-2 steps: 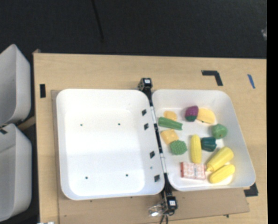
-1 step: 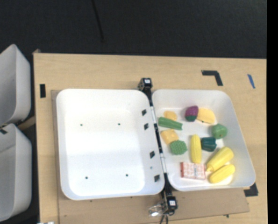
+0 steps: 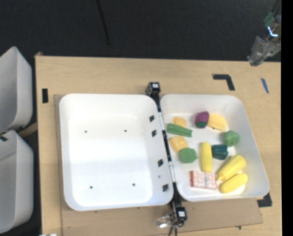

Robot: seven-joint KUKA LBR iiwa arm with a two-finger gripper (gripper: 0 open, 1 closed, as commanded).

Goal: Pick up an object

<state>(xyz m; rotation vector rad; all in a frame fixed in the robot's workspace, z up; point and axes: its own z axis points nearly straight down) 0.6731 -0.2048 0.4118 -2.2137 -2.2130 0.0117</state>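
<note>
The gripper [image 3: 264, 50] is being seen near the far right corner of the light wooden table [image 3: 112, 75], well apart from both bins; whether it is released or clenched cannot be told, and nothing is being seen in it.

The shallow white plastic left bin [image 3: 67, 146] is being shown beside the shallow white plastic right bin [image 3: 244, 112], where the toy items are being kept. Near that bin's far edge a purple rounded toy [image 3: 202, 119] is being seen touching a yellow wedge-shaped toy [image 3: 217, 122]. A long green toy vegetable [image 3: 179, 130] is lying toward the left edge. A yellow toy corn cob [image 3: 206, 156] is lying in the middle, just beside a dark teal block [image 3: 219, 151]. A red and white patterned flat packet [image 3: 203, 180] is lying near the front edge.
</note>
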